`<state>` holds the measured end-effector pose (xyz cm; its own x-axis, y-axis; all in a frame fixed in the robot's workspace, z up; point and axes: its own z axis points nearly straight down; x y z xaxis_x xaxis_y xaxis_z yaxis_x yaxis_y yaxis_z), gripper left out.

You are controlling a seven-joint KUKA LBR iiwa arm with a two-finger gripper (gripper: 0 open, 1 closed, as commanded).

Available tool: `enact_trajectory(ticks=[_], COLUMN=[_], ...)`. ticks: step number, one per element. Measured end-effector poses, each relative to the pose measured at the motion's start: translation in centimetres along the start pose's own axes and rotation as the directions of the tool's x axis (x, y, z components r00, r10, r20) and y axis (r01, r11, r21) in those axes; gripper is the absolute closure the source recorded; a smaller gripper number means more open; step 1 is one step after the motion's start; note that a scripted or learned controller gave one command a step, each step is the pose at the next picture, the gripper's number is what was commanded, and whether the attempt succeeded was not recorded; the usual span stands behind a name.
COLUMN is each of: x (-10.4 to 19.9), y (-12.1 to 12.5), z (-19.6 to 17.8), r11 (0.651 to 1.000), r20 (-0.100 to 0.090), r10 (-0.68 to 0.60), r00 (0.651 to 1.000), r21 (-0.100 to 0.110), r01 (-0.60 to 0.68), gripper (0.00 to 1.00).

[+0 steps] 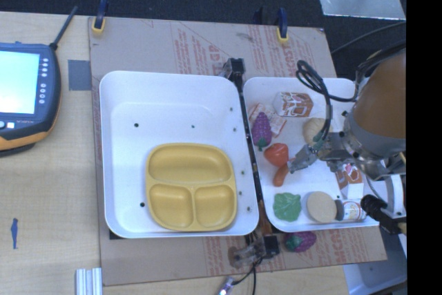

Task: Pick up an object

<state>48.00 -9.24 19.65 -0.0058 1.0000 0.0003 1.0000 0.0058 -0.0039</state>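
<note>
The right bin [266, 90] holds several toy foods: a purple grape bunch [261, 129], a red tomato [277, 153], an orange carrot [280, 177], a green leafy piece [287, 206], a tan round disc [321, 206], a beige lump [314, 128], a small carton [294, 104] and a small bottle [350, 211]. My gripper [304, 159] hangs low over the middle of this bin, just right of the tomato and the carrot. Nothing is visibly held in it. The arm's wrist [376, 114] covers the bin's right side.
The left bin [138, 100] holds a yellow three-compartment tray [192, 186]. A purple and green toy [299, 242] lies outside the right bin's front edge. A tablet-like pendant [24, 93] sits at the far left. Clamps [281, 23] hold the cardboard at the back.
</note>
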Motion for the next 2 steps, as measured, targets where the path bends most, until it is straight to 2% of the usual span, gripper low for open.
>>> enact_trajectory(ticks=[1, 2], x=[-0.6, -1.8], y=[2.9, 12.8], z=[10.4, 10.4], r11=[1.0, 1.0], r20=[0.0, 0.001], r10=[0.0, 0.001], r00=[1.0, 1.0], r21=[0.001, -0.002], r01=[0.0, -0.001], gripper=[0.0, 0.0])
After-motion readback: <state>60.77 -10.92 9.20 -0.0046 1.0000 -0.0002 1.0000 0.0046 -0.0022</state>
